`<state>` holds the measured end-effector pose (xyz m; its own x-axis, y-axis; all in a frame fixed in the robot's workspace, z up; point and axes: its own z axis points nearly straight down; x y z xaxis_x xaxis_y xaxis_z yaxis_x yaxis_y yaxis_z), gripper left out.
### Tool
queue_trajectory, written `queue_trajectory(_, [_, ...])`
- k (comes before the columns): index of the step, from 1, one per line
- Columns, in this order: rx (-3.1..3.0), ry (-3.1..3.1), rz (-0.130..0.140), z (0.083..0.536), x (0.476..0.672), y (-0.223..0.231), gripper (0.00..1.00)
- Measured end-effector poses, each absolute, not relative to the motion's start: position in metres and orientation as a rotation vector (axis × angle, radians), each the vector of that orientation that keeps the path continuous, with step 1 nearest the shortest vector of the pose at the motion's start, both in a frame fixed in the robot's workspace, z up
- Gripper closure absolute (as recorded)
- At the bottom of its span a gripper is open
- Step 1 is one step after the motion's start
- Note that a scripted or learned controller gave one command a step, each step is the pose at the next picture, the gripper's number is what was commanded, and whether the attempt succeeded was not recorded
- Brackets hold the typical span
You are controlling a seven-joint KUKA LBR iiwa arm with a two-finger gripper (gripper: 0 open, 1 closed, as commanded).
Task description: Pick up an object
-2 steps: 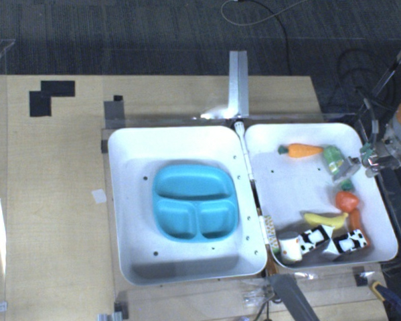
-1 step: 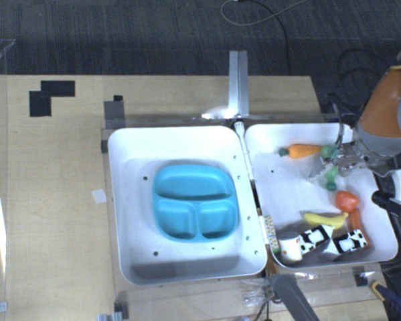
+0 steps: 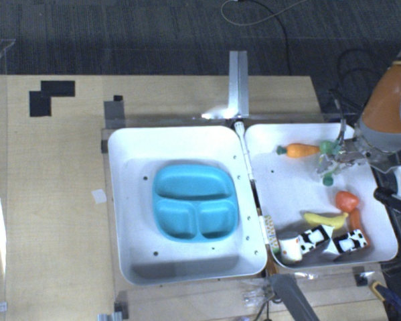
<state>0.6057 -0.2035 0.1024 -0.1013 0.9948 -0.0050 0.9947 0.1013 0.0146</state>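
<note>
My gripper (image 3: 334,161) hangs over the back part of the right bin (image 3: 283,206), reaching in from the right. Just to its left lies an orange toy carrot (image 3: 300,150), whose green top touches or sits under the gripper. A small green piece (image 3: 327,180) shows right below the gripper. Toward the front of the same bin lie a yellow banana (image 3: 326,218), a red-orange toy (image 3: 348,204) and two black-and-white cow-patterned toys (image 3: 314,238) (image 3: 351,241). I see nothing held.
The left bin (image 3: 132,193) holds a blue divided tray (image 3: 192,200). A metal post (image 3: 238,80) rises at the back between the bins. Cables and the arm's grey and orange body (image 3: 389,113) crowd the right edge.
</note>
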Motion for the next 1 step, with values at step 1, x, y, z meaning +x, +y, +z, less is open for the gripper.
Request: queue_trajectory(1, [2.097,2.321,0.012,0.1025,0.6057,-0.2035,0.0])
